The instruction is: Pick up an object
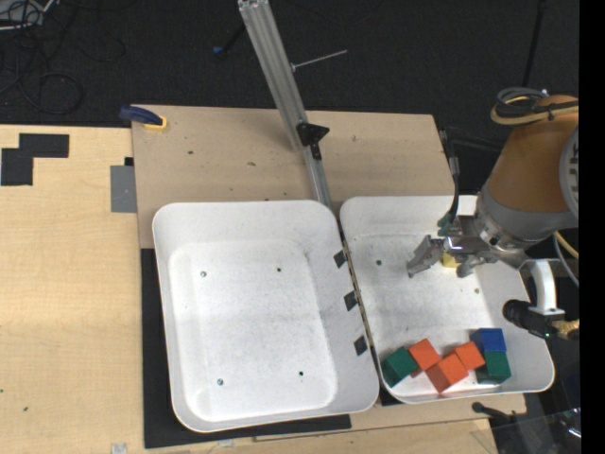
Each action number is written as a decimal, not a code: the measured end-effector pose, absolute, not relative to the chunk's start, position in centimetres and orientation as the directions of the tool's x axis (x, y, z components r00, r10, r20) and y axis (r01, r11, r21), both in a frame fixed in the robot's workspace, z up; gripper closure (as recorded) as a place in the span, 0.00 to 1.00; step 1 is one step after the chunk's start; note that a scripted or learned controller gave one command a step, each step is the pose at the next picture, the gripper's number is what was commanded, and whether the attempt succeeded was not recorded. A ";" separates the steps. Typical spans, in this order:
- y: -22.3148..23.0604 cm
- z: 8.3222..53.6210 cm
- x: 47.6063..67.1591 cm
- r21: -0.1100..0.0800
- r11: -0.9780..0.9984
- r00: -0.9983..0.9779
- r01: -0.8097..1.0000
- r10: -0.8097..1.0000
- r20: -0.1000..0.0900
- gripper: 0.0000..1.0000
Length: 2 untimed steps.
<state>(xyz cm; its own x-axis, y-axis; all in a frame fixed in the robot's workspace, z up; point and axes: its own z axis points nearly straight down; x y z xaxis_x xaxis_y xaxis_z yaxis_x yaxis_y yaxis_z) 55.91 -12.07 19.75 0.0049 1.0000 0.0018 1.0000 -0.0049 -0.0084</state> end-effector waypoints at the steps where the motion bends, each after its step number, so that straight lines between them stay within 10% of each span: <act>1: -11.6 14.8 56.6 -0.008 -0.007 0.007 1.000 1.000 0.002 0.00; 2: -11.9 16.0 56.6 -0.006 -0.016 0.016 1.000 1.000 0.002 1.00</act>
<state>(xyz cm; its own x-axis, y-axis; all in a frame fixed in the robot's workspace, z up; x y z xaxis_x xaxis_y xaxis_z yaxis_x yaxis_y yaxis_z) 56.63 -11.89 16.05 0.0159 0.9999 0.0017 0.9999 -0.0159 -0.0057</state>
